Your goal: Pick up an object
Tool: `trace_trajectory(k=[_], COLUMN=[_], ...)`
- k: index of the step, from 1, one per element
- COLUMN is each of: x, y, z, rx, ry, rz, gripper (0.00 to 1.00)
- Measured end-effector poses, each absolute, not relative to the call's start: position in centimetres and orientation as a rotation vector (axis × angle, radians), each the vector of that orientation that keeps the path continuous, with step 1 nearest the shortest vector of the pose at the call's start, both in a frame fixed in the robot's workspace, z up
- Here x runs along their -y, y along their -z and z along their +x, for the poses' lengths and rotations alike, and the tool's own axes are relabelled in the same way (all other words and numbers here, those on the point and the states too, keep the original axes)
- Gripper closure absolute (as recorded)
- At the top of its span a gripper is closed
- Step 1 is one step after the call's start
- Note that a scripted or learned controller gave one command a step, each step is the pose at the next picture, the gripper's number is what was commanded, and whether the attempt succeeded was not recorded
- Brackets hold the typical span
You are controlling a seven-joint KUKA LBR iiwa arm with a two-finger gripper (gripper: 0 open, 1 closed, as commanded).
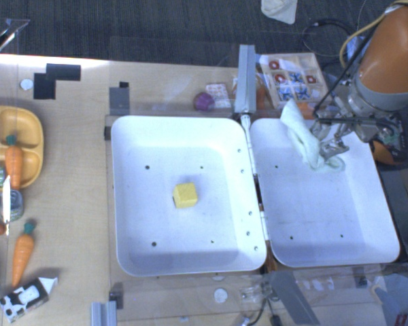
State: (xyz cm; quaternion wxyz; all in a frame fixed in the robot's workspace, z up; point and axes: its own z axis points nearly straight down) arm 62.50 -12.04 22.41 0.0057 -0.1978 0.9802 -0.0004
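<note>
Pale wooden bench (68, 202); two white bins (183, 250); dark floor (156, 12)

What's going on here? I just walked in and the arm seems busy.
The arm reaches in from the right, its gripper low over the right bin beside a crumpled white cloth. Whether it grips the cloth is unclear. A yellow block lies alone in the left bin.

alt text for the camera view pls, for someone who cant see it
A grey and orange robot arm reaches from the right, its pincer low over a crumpled white cloth at the right bin's far edge. A yellow block sits in the left bin.
</note>
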Motion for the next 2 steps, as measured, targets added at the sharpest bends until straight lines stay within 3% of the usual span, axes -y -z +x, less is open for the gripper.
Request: trace_trajectory(k=[1,2], x=[19.1,11.1], y=[-26.4,-22.6], z=[59.9,55.3], rx=[-3.015,-3.010], ry=[0.014,0.002], rz=[-0.806,-0.865], gripper=[1.00,1.00])
